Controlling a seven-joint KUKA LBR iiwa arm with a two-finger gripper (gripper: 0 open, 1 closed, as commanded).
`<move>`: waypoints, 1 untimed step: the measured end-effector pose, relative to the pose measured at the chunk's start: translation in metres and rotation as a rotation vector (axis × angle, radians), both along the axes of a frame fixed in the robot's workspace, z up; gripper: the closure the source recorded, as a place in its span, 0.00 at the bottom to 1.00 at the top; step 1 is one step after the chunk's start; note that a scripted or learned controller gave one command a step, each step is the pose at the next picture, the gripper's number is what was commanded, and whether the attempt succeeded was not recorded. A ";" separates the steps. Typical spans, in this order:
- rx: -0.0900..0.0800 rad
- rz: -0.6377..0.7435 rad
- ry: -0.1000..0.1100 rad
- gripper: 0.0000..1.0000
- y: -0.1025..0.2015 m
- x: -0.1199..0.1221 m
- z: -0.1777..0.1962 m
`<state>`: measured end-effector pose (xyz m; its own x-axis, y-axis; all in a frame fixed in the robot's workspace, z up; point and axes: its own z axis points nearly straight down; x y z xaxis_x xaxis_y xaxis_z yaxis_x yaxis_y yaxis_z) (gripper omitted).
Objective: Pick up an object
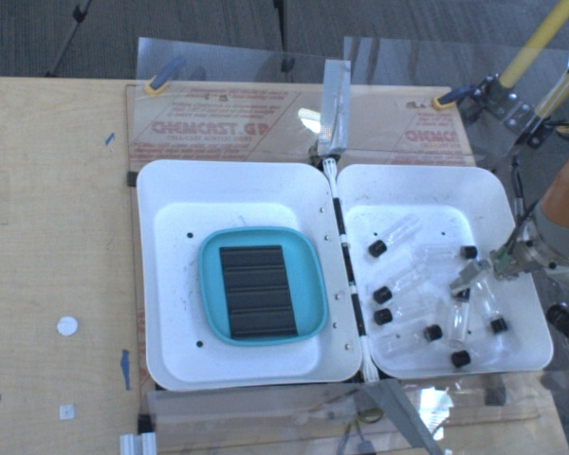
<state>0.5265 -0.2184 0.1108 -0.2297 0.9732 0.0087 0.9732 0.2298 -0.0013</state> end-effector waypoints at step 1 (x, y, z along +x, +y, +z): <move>-0.009 0.032 -0.007 0.00 0.016 0.023 -0.024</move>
